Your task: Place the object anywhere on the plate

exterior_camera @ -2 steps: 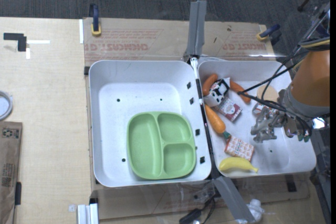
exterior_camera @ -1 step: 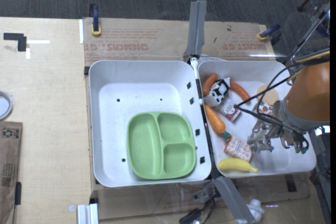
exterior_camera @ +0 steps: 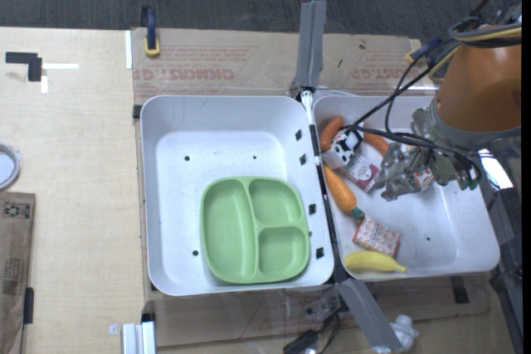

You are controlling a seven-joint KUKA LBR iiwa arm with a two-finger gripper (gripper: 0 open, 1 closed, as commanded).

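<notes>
On your left, the table (exterior_camera: 66, 120) carries a roll of tape (exterior_camera: 5, 168) at the edge and a brown paper bag (exterior_camera: 15, 249) below it; neither bears on the job. Next comes the left bin (exterior_camera: 162, 128), where the green divided plate (exterior_camera: 254, 230) lies flat toward the near right corner, all three compartments bare, so anything you bring over has an open landing.

Cross the divider to the right bin (exterior_camera: 465, 249). Along its left wall you have a carrot (exterior_camera: 340, 188), with a second orange piece (exterior_camera: 331, 131) higher up beside a black-and-white toy (exterior_camera: 346, 147). A small red-and-white packet (exterior_camera: 362, 170) lies just right of the carrot, another snack packet (exterior_camera: 377, 237) sits lower, and a banana (exterior_camera: 374, 262) rests against the near wall.

The gripper (exterior_camera: 404, 178) hangs low over the middle of that bin, near the upper packet, with the orange-banded arm (exterior_camera: 481, 91) behind it. You cannot tell from here how far apart its jaws stand, nor whether it has anything. I judge you are at the picking stage, with nothing yet on the plate.
</notes>
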